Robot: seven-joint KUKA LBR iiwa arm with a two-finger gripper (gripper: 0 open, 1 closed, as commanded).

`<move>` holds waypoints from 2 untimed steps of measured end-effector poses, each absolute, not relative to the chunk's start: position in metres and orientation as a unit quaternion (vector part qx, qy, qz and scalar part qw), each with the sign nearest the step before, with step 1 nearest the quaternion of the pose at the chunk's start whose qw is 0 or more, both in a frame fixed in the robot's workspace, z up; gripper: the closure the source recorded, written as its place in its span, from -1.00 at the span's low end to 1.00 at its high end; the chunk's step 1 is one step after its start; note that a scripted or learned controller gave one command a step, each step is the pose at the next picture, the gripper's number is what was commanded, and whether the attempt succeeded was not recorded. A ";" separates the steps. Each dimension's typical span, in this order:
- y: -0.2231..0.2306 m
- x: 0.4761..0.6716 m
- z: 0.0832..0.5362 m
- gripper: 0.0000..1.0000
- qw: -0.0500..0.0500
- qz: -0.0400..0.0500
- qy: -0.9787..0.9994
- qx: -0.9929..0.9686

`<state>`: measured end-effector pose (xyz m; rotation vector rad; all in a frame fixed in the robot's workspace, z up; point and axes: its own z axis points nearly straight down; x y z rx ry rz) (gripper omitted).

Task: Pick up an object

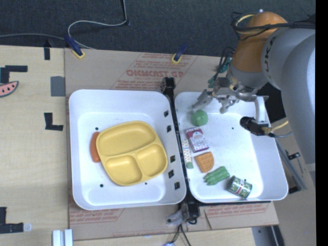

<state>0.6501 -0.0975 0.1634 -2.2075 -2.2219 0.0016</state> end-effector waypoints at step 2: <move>-0.096 0.639 0.095 1.00 0.000 0.000 -0.708 -0.706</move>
